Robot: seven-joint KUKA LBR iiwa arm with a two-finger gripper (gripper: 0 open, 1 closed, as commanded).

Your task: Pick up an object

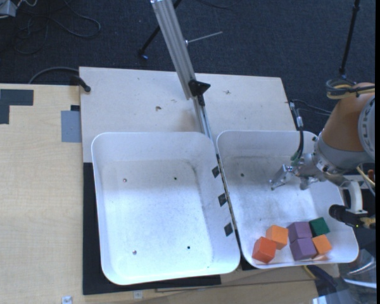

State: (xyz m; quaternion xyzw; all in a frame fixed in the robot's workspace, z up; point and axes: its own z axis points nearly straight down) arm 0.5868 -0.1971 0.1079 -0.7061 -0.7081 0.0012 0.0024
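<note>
Several blocks lie clustered in the front corner of the right bin point(259, 135): a red-orange cube point(264, 250), an orange cube point(277, 235), two purple blocks point(301, 240), a green cube point(318, 226) and a small orange block point(322, 244). My gripper point(284, 177) hangs over the middle of the right bin, behind the cluster and apart from every block. The arm's orange band point(345, 124) and grey wrist reach in from the right edge. No block is seen at the gripper.
The left bin point(114, 139) stands beside the right one, their walls meeting at a clipped seam point(220, 182). A slanted aluminium rail point(177, 49) rises behind the bins. Wood bench surface lies to the left; cables and a stand are on the dark floor.
</note>
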